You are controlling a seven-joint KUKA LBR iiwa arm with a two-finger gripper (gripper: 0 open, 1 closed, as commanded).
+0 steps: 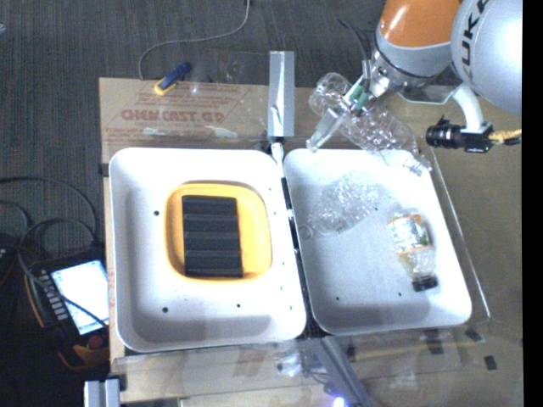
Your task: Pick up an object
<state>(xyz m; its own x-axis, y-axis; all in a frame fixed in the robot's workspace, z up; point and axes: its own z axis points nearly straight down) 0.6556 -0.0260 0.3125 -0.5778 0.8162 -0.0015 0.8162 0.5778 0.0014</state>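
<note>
A small clear bottle (411, 248) with an orange-and-white label and a dark cap lies at the right of the right bin (373, 308). A crumpled piece of clear plastic (344, 202) rests nearer that bin's back left. In the left bin (136, 253) sits a yellow dish (259, 227) holding a black ridged block (212, 236). My gripper (339, 108) hangs above the back rim of the right bin, under the orange band of the arm. Glassy, see-through shapes (377, 130) surround it, and I cannot make out what they are.
A cardboard sheet (178, 113) with a blue-and-yellow pen (172, 76) lies behind the left bin. A grey metal bar (281, 91) stands at the back between the bins. Cables and a lit screen (76, 291) lie on the floor at the left.
</note>
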